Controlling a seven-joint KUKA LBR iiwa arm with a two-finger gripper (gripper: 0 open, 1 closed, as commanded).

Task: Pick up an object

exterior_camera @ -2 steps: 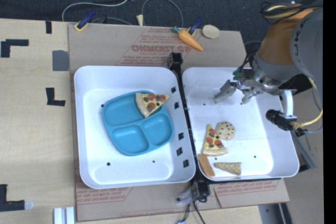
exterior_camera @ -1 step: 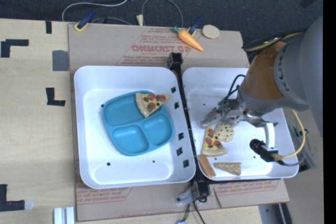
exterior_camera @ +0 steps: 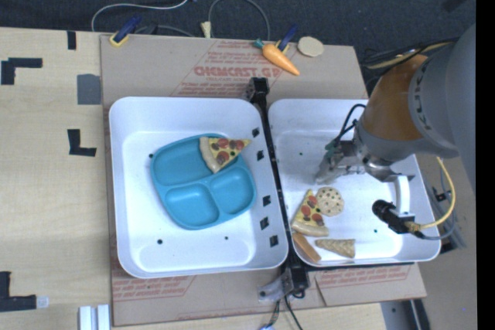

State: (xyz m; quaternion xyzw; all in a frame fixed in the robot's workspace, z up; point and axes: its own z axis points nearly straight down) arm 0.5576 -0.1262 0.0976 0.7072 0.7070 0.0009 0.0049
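Note:
In the right bin [exterior_camera: 309, 120] lie a pizza slice [exterior_camera: 309, 214], a round speckled cookie [exterior_camera: 329, 201], a tan wedge of bread [exterior_camera: 338, 247] and a brown stick [exterior_camera: 305, 248]. My gripper [exterior_camera: 331, 166] hangs low over that bin, just above the cookie and the pizza slice. Nothing shows between its fingers. In the left bin [exterior_camera: 131, 166] a blue sectioned plate [exterior_camera: 203, 183] carries another pizza slice [exterior_camera: 223, 151] on its upper right part.
A toy carrot [exterior_camera: 279, 59] and a beige disc [exterior_camera: 311, 47] lie on the cardboard behind the bins. A black divider [exterior_camera: 267, 166] runs between the bins. Cables loop at the back. The grey arm with its orange band [exterior_camera: 394, 100] covers the right bin's right side.

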